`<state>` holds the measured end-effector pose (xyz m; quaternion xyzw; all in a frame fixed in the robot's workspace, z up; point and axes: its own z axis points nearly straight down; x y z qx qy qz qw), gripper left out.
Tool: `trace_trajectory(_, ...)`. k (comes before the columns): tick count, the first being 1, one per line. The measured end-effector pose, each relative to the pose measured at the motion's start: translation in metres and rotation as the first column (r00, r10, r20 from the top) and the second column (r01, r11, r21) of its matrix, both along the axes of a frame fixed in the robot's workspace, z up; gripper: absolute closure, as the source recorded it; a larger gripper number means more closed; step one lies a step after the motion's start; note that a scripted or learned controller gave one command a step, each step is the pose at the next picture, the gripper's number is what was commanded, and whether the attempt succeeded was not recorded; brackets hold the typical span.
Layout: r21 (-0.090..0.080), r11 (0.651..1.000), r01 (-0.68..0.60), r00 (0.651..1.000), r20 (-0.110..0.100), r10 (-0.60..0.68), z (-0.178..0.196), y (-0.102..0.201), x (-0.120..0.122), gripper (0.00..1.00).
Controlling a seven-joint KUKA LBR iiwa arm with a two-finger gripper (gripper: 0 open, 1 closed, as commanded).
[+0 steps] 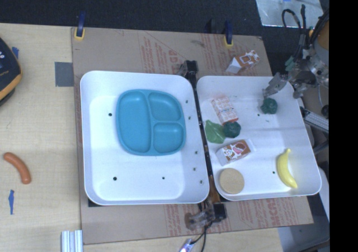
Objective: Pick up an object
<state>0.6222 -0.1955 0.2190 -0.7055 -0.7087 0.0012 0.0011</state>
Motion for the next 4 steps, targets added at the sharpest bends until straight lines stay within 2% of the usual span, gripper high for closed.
trace_trajectory(1, -0.001, 1.000, -0.002, 1.000, -0.001, 0.002, -0.069, -0.016, 0.031, 0.00)
trace_trajectory(2, 0.000, 1.000, -0.003, 1.000, -0.002, 0.003, -0.128, -0.016, 0.034, 0.00)
trace_trajectory(3, -0.001, 1.000, -0.006, 1.000, -0.002, 0.006, -0.116, -0.016, 0.034, 1.00)
trace_trajectory(4, 0.001, 1.000, -0.002, 1.000, -0.001, 0.002, -0.078, 0.066, 0.035, 1.00)
